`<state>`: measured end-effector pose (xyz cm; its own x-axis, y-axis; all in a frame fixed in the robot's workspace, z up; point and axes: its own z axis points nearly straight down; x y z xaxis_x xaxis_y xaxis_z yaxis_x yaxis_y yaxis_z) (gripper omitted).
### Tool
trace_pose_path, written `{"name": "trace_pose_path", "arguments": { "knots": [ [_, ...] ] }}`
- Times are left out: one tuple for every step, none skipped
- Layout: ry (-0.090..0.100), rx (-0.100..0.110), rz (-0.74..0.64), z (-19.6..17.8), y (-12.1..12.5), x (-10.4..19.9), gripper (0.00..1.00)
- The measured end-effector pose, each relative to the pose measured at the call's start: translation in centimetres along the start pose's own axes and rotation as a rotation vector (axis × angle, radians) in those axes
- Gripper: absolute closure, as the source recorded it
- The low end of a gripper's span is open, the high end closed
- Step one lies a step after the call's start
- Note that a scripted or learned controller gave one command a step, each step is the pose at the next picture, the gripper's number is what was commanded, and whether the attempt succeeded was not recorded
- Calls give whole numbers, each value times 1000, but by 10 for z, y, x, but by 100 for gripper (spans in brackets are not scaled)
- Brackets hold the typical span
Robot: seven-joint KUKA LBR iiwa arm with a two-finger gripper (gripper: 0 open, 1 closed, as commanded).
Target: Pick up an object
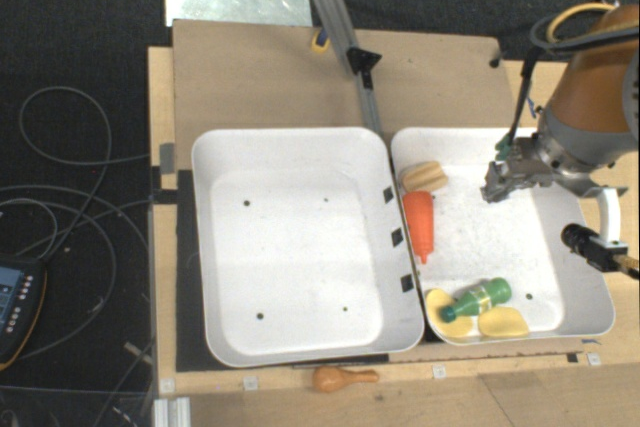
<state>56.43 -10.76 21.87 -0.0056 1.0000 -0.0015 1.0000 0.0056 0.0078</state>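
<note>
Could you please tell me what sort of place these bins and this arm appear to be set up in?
Probably a robotics lab test bench: two shallow white plastic bins on a plywood board, toy items such as an orange plastic carrot, and loose black cables across dark carpet.

The arm [600, 105] has a rounded grey body with a wide orange band above the wrist. A yellow cable and a black cable [560, 23] loop over its top. The gripper [497, 190] is dark grey metal. A black cylinder part [588, 245] sticks out below.

Robot lab, bench [250, 75] with bins [215, 150], floor cables [60, 115]
</note>
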Motion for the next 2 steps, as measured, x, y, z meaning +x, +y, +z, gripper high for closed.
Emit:
{"name": "trace_pose_path", "arguments": {
  "knots": [
    [4, 7, -3, 0, -14, 45, 100],
    [4, 7, -6, 4, -15, 103, 100]
  ]
}}
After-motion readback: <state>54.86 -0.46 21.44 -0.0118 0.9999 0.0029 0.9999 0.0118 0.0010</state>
